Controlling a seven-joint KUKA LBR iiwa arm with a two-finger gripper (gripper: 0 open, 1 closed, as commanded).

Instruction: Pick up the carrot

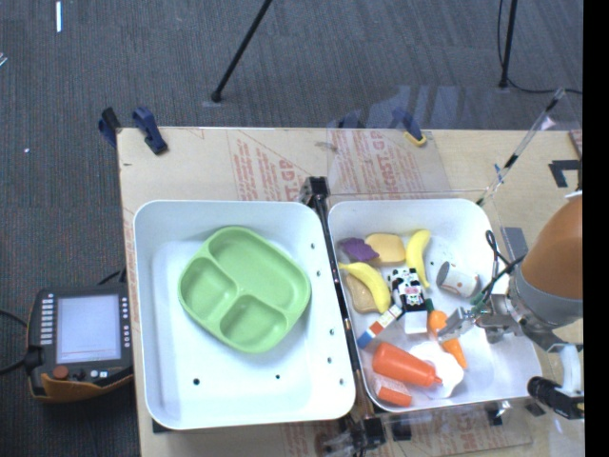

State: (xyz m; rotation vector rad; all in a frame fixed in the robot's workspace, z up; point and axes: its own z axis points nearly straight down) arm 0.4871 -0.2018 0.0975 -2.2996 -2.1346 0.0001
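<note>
The carrot (pixel 404 364), a long tapered orange piece, lies on its side near the front of the right bin (pixel 476 212), partly on a white item (pixel 445 367). My gripper (pixel 461 325) hangs low over the right part of that bin, just above and to the right of the carrot's thin end. Two small orange pieces (pixel 436 322) (pixel 456 353) lie right beside the gripper. The gripper is not touching the carrot.
The right bin also holds two bananas (pixel 417 251) (pixel 369 284), a purple item (pixel 359 249), a tan piece (pixel 385 247), a black-and-white cow toy (pixel 408 288) and a white cup (pixel 458 277). A green divided plate (pixel 244 288) sits in the left bin (pixel 152 284).
</note>
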